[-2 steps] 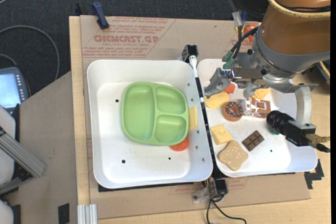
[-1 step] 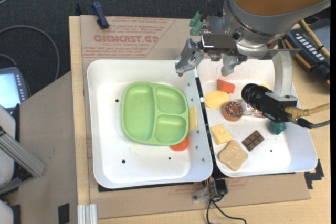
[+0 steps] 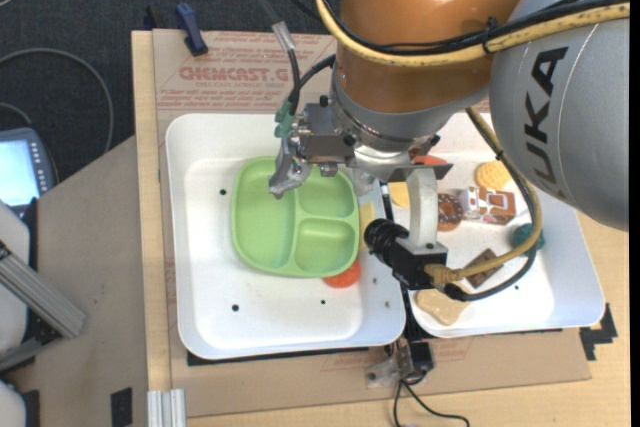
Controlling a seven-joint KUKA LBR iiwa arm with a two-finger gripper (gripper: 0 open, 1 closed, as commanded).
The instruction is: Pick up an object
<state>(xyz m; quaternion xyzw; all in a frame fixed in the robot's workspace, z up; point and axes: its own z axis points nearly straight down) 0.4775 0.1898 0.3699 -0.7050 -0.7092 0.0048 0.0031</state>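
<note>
Arm [image 3: 440, 25]: grey with orange band, reaching in from right, over the seam between the two bins.
Gripper [image 3: 290, 177]: low over left bin, at upper edge of plate; spread of hand cannot tell, nothing seen held.
Plate [image 3: 296, 217]: green, three compartments, lying flat in left bin [image 3: 200, 235].
Orange piece [image 3: 343, 277]: just beside plate's lower right corner, partly under it.
Right bin [image 3: 560, 285]: holds biscuit [image 3: 490, 174], printed packet [image 3: 480, 205], tan piece [image 3: 440, 305] near front edge.
Clamp [image 3: 190, 27]: blue, at board's far left corner.
</note>
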